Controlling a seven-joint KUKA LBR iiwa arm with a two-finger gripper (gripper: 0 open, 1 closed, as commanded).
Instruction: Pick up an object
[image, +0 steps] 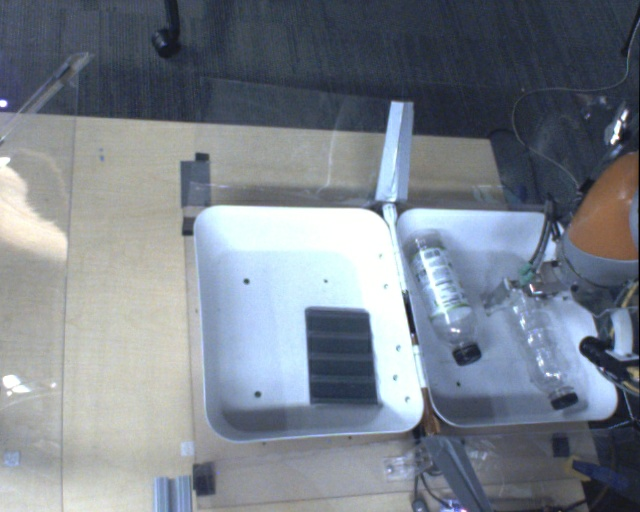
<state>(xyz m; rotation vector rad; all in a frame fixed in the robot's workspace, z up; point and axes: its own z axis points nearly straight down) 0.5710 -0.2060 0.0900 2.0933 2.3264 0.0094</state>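
In the right bin (470, 405) lie two clear plastic bottles with black caps. One bottle (438, 285) has a white label and lies along the bin's left side, cap toward the front. The other bottle (540, 350) lies on the right side, its cap at the front right corner. My gripper (515, 288) reaches in from the right below the orange band (605, 215) and hangs low over the middle of this bin, just above the top end of the right bottle. Nothing can be seen held in it. A black ribbed rectangular block (340, 355) lies flat in the left bin (230, 300).
A metal divider post (395, 160) stands at the back where the two bins meet. Cables (560, 120) run behind the right bin. The wooden bench (100, 300) stretches left of the bins, with a clear panel over it.
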